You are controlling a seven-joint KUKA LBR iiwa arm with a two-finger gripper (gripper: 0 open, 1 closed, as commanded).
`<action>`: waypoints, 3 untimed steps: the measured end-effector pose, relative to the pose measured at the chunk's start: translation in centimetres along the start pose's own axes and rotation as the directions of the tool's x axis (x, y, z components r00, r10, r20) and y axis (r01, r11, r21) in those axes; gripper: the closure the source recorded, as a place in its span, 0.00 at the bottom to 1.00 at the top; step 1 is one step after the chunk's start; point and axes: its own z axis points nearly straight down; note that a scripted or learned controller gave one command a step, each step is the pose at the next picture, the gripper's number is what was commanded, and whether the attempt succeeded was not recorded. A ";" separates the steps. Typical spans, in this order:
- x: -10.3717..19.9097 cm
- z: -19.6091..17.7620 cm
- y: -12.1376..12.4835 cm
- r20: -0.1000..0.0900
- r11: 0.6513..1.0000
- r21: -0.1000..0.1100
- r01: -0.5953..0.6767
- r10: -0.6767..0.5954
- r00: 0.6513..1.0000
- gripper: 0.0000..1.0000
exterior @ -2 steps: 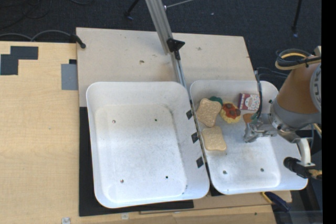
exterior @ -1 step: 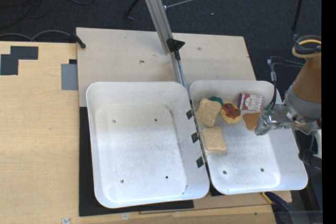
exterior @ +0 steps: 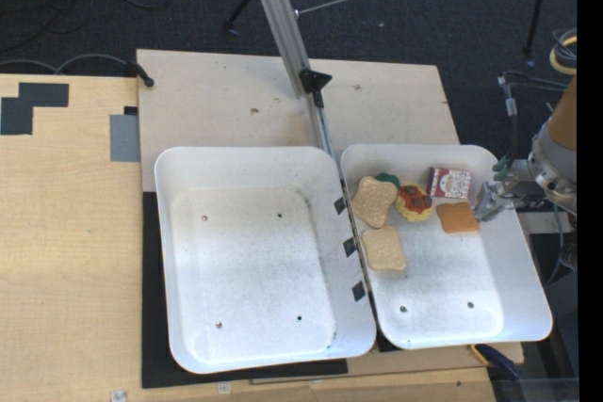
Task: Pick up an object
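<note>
The right white bin (exterior: 471, 315) holds several small items in its upper half. Two tan bread-like slices lie near its left wall, one (exterior: 373, 201) above the other (exterior: 383, 250). A red and yellow item (exterior: 414, 202) sits beside a green bit (exterior: 386, 179). A red and white box (exterior: 449, 182) stands at the back, with an orange slab (exterior: 458, 218) just below it. My gripper (exterior: 489, 202) reaches in from the right edge, its tip right beside the orange slab. Nothing shows between its fingers.
The left white bin (exterior: 245, 259) lies beside the right one, with black clips (exterior: 350, 246) along the shared wall. A slanted metal rail (exterior: 283, 24) rises behind the bins. A tan board (exterior: 66, 231) lies to the left.
</note>
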 end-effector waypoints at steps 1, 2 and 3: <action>-0.3 -4.3 0.1 0.000 1.000 0.002 0.000 0.000 1.000 1.00; 5.4 -4.6 0.6 -0.004 1.000 0.007 0.004 -0.004 1.000 1.00; 10.5 -4.9 1.7 -0.003 1.000 0.006 0.003 -0.003 1.000 1.00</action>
